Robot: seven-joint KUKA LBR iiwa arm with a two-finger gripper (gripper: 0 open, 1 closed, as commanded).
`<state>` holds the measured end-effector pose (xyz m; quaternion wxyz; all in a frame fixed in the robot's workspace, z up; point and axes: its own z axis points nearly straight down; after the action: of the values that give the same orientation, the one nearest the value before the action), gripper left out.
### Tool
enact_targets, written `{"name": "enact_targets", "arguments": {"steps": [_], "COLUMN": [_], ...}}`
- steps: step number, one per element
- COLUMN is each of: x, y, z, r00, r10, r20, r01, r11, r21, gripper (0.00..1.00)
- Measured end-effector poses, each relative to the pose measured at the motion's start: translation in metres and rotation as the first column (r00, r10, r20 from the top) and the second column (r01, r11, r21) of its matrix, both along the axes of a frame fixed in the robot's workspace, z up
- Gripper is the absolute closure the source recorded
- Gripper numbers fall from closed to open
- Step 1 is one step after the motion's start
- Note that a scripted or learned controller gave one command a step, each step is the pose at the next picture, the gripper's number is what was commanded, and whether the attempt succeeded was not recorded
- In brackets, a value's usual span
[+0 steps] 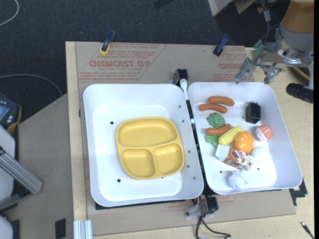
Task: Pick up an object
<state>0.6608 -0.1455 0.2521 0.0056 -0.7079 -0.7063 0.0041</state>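
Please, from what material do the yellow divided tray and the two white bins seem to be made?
The yellow tray looks like moulded plastic with a matte finish: even colour, rounded compartment edges. The left bin and the right bin seem thin glossy plastic: smooth walls, soft highlights, rounded corners. This stays a guess.
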Motion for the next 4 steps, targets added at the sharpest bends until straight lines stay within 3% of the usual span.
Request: {"name": "enact_targets", "arguments": {"steps": [1, 3, 4], "x": [0.002, 0.011, 0.013], "y": [0.000, 0.009, 0.012], "z": [0.008, -0.114, -0.162], "r00": [1.000, 1.000, 1.000], "r10": [0.002, 0.004, 0.004], "r20": [0.013, 0.008, 0.016], "r01": [-0.002, -0.004, -0.004], "r11": [1.000, 1.000, 1.000], "r21": [-0.002, -0.001, 0.004], "gripper": [0.00, 0.00, 0.00]}}
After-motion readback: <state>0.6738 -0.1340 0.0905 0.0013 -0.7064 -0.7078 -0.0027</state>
